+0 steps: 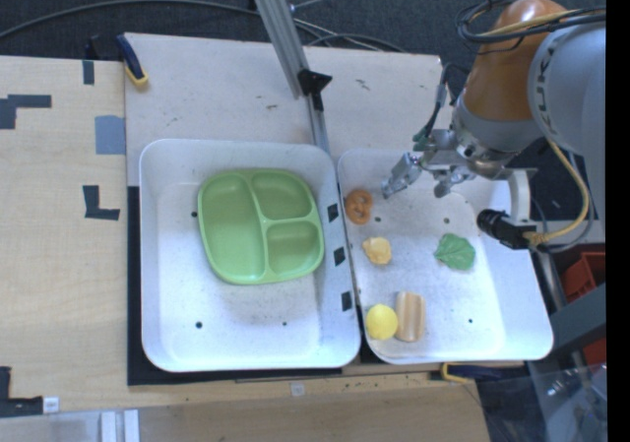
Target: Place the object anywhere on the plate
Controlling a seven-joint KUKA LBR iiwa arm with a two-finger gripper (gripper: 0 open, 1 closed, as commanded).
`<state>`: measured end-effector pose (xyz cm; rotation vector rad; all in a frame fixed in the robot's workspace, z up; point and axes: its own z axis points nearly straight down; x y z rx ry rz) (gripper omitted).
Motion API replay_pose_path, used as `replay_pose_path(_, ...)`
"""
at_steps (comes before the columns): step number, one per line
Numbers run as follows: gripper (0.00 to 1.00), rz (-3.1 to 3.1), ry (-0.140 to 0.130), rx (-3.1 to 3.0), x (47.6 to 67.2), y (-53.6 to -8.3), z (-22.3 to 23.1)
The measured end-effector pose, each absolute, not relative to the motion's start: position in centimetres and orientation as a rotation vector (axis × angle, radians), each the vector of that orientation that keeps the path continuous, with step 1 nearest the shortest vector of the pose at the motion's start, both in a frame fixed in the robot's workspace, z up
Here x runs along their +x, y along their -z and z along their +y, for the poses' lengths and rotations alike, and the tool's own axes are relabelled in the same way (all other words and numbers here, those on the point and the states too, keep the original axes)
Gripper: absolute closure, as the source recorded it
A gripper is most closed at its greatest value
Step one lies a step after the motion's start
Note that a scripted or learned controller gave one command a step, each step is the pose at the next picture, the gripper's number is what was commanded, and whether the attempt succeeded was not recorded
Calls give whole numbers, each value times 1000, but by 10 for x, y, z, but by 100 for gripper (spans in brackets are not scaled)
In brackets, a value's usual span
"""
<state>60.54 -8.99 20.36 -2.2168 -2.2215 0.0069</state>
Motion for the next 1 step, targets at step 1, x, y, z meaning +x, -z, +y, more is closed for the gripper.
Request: replay_pose_path(1, 0, -2221, -8, -2216, 606, -160, -89)
